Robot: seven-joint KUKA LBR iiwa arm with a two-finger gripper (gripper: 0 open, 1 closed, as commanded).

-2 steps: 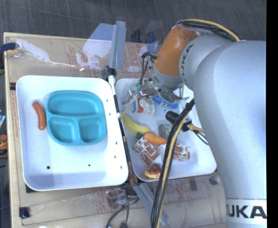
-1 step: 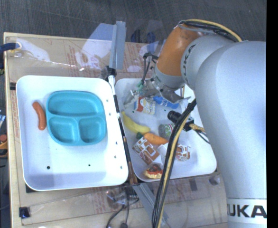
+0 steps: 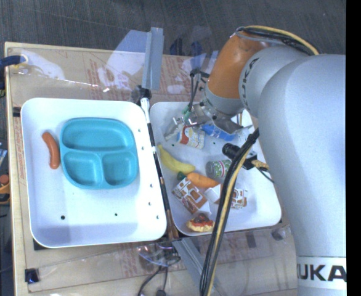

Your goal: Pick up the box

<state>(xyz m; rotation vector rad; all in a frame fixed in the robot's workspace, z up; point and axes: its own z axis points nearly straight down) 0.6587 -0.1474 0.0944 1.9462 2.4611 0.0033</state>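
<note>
A small brown-and-white patterned box (image 3: 191, 194) lies in the right bin (image 3: 268, 209), toward its front. A similar patterned piece (image 3: 239, 198) lies just to its right. My gripper (image 3: 188, 123) reaches down into the far part of the same bin, right over a white carton with red print (image 3: 194, 138). I cannot make out whether anything sits in the gripper. The grey arm with its orange band (image 3: 230, 66) hides the bin's right side.
Also in the right bin: a yellow banana (image 3: 173, 160), a carrot (image 3: 202, 179), a green can (image 3: 219, 168), a blue item (image 3: 215, 130) and a pizza-like toy (image 3: 199, 224). The left bin (image 3: 39, 214) holds a blue divided plate (image 3: 99, 151) and a sausage (image 3: 51, 149).
</note>
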